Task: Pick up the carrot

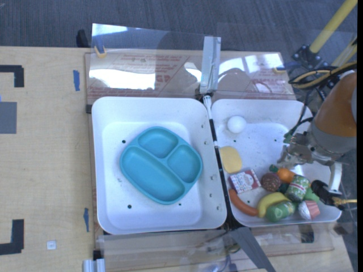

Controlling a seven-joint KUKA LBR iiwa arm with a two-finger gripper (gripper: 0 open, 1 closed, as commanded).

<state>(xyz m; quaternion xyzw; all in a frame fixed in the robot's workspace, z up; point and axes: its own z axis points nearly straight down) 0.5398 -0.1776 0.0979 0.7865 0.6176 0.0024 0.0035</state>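
The carrot [285, 175] is a short orange piece with a green top. It lies at the right side of the right bin [258, 137], among other toy foods. My gripper [290, 157] hangs just above it and slightly to the right, low over the bin. The grey wrist and orange band [340, 112] rise behind it to the right. The gripper body hides its tips, so the carrot's far end is partly covered. I see nothing lifted off the bin floor.
Packed round the carrot are a dark red ball [270, 181], a green can [298, 187], a banana [272, 200], a green pepper [281, 210] and a red-orange sausage [243, 204]. A white egg [236, 124] and yellow slice [231, 158] lie further left. The left bin holds a teal divided plate [161, 164].
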